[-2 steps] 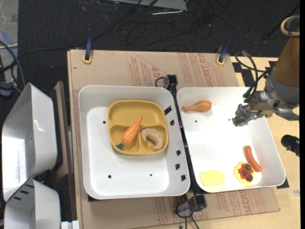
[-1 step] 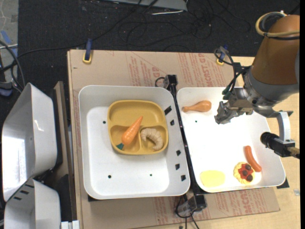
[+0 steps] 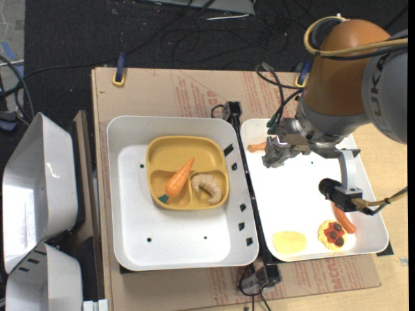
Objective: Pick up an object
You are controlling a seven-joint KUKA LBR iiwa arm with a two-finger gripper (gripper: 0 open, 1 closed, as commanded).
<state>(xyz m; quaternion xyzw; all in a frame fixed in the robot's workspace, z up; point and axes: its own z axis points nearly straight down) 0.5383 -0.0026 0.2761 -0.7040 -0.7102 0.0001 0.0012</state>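
My gripper [image 3: 275,154] hangs over the back left part of the right bin [image 3: 305,193], under the orange-banded wrist. A small orange piece [image 3: 257,147] lies just to its left by the bin's wall, partly hidden by the gripper. At the front of the right bin lie a flat yellow disc [image 3: 289,241], a yellow toy with red and dark toppings [image 3: 333,234] and a small orange stick [image 3: 345,220]. In the left bin [image 3: 130,232] stands a yellow divided plate [image 3: 155,151] holding a toy carrot [image 3: 179,177] and a pale shrimp [image 3: 207,186].
A black part on a cable [image 3: 332,190] hangs from the arm over the right bin's right side. White containers [image 3: 39,186] stand off the bench at the left. Cables [image 3: 259,278] run along the divider between the bins.
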